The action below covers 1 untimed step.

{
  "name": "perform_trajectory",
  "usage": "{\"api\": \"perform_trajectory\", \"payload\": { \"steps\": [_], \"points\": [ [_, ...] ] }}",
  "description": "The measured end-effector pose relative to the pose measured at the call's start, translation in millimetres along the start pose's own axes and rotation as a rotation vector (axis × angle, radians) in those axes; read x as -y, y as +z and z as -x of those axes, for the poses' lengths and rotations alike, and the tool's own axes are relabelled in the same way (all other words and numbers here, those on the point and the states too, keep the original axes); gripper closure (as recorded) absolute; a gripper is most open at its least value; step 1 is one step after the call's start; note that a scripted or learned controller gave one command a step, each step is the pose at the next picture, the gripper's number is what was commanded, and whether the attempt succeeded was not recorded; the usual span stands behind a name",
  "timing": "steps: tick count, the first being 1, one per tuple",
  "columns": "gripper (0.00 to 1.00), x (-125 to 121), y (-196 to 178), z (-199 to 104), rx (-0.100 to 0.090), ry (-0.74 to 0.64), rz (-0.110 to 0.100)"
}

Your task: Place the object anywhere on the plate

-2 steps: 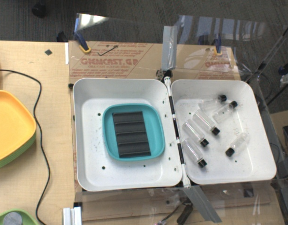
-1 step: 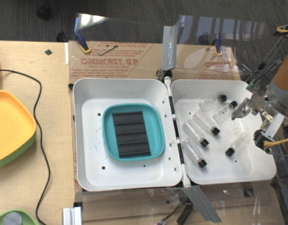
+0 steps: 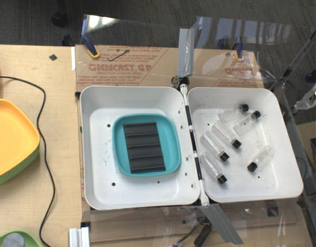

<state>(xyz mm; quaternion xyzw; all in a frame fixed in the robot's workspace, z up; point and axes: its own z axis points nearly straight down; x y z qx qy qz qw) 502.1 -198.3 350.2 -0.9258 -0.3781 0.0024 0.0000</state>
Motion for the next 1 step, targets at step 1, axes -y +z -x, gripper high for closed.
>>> {"api": "perform_trajectory", "payload": {
  "steps": [1],
  "points": [
    [0.0,-46.8,-87.4,-28.3,0.0,0.132,-0.001]
  ]
}}
